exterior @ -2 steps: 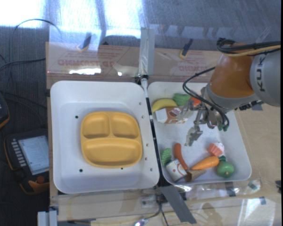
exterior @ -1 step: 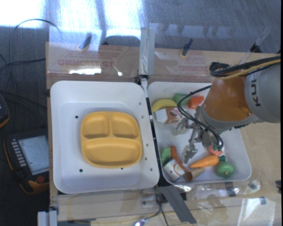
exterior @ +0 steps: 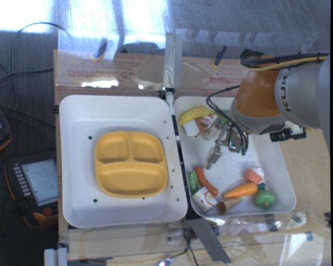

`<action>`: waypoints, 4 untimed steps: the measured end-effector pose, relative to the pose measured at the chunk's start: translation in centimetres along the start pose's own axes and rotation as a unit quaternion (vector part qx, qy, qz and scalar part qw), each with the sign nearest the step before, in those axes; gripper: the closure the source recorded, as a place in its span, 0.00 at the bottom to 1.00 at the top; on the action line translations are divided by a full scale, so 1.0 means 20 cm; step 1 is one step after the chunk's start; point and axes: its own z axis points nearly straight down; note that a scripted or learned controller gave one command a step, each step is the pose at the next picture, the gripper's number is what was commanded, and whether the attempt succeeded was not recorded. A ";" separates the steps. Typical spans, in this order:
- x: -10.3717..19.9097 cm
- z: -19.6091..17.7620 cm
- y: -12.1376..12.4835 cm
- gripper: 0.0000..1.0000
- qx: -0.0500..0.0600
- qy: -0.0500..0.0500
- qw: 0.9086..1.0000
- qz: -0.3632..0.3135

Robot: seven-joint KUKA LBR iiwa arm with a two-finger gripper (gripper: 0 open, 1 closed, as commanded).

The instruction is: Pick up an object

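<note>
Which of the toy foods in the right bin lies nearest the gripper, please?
The banana, yellow, at the bin's top left, just beside the gripper; the carrot lies lower.

Tray in left bin; carrot in right bin.

**Grey arm with an orange collar**

The grey, smooth-shelled robot arm is built of rounded, cylindrical segments. White lettering, partly visible, runs down its side near the wrist. A broad, glossy orange band wraps the arm above the wrist, tapering slightly downward. Thin black cables loop out beside the band, and a yellow-and-black cable lies along the upper edge of the arm. The small metallic end effector is silver-grey, with dark fittings and slender parts.
</note>
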 end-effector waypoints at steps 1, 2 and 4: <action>0.34 0.01 -0.08 0.00 -0.001 -0.008 0.999 0.053; 0.03 0.01 -0.12 0.00 -0.002 -0.005 0.993 0.114; 0.38 0.01 -0.55 0.00 -0.003 -0.007 0.974 0.228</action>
